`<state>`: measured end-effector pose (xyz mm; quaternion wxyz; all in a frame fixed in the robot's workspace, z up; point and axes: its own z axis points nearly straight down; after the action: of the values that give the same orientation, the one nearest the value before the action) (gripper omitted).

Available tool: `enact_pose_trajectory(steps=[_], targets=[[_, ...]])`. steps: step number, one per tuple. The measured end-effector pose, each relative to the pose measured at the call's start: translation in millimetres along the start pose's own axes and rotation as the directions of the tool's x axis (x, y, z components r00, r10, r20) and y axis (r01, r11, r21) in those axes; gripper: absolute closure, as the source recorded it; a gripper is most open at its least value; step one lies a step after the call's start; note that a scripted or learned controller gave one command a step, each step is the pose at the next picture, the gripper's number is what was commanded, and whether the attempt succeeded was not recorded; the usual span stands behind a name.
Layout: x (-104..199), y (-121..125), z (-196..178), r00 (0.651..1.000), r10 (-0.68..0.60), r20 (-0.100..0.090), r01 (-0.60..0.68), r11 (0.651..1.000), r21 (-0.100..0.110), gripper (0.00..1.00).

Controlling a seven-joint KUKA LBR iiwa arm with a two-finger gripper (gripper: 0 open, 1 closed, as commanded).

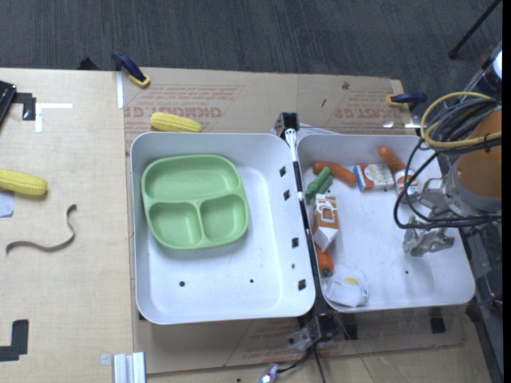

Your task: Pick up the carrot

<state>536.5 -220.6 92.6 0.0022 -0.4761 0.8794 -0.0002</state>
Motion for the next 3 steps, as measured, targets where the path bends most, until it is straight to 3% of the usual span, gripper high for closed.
enact_pose_trajectory(steps=[1, 2, 3], targets=[[31.2, 47.8, 0.4, 0.973, -0.229, 0.001, 0.229, 0.973, -0.003, 1.00], [27.9, 48.8, 0.6, 0.973, -0.232, 0.006, 0.232, 0.973, -0.002, 0.00], [-20.0, 82.4, 1.1, 0.912, -0.410, 0.002, 0.410, 0.912, -0.004, 0.00]])
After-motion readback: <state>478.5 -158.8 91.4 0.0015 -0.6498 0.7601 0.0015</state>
